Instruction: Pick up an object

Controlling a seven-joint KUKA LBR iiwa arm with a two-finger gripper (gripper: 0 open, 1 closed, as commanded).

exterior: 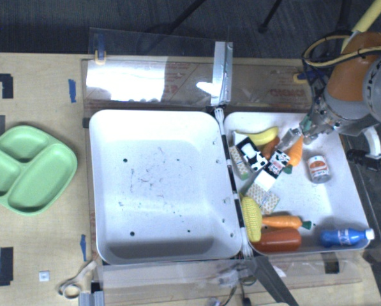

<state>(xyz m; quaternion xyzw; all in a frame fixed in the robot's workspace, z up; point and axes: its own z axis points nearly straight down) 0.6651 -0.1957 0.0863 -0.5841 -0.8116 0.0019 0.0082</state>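
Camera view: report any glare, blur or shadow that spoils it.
Camera view: strong glare whitens the clear panel behind the left bin; the gripper looks soft and blurred; a soft shadow darkens that bin's near edge; the blue bottle stays fairly sharp.

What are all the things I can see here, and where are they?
bins: 2, white, side by side on the bench; left bin, right bin
banana: 1, yellow, top of right bin
carrots: 2, orange; one upper right bin, one near the bottom
corn cob: 1, yellow, left edge of right bin
red sausage-like item: 1, bottom of right bin
bottle: 1, blue, bottom right corner of right bin
small can: 1, white and red, right bin
black-and-white carton: 1, amid the pile
divided plate: 1, green, on the bench left of the bins
arm: 1, grey with orange band, right side
gripper: 1, over the right bin's upper part
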